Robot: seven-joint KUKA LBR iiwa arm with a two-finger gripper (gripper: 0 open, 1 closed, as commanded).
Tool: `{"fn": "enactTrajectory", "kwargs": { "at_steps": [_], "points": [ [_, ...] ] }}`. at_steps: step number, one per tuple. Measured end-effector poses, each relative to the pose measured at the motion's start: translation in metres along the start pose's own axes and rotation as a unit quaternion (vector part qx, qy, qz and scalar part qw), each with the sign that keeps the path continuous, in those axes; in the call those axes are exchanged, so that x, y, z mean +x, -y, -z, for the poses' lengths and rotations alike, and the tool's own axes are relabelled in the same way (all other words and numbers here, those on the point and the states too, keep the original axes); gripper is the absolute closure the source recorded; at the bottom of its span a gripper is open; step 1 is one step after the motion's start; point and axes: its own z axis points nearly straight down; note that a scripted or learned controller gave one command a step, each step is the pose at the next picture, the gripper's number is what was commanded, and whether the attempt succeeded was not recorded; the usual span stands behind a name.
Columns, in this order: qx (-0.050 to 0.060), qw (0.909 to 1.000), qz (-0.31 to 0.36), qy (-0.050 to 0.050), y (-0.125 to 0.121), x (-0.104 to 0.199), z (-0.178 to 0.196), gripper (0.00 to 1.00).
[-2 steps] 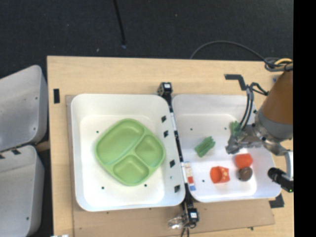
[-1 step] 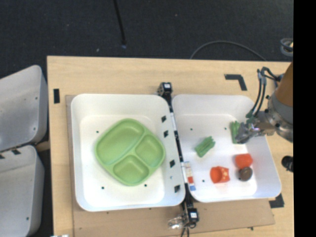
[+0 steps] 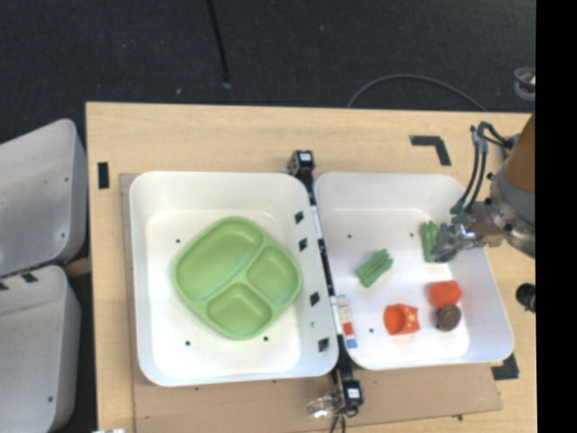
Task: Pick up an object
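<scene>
We see the grey two-finger gripper (image 3: 442,244) low in the right-hand shallow white bin (image 3: 379,188), at the frame's right, pressed against a small green upright block (image 3: 428,238); whether it clasps that block we cannot tell. Left of it lies a ribbed green piece (image 3: 374,267). Below sit an orange-red cube (image 3: 444,293), a dark brown round object (image 3: 447,317) touching it, and a red-orange crumpled item (image 3: 401,318). The left bin holds a green divided plastic plate (image 3: 237,277). We judge the risk to be a glancing contact: the block may tip or slide aside, leaving nothing to lift.
</scene>
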Motion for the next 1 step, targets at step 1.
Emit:
{"fn": "enactTrajectory", "kwargs": {
  "at_steps": [1],
  "points": [
    [0.001, 1.0, 0.002, -0.001, -0.0021, 0.0526, -0.0012, 1.0]
  ]
}}
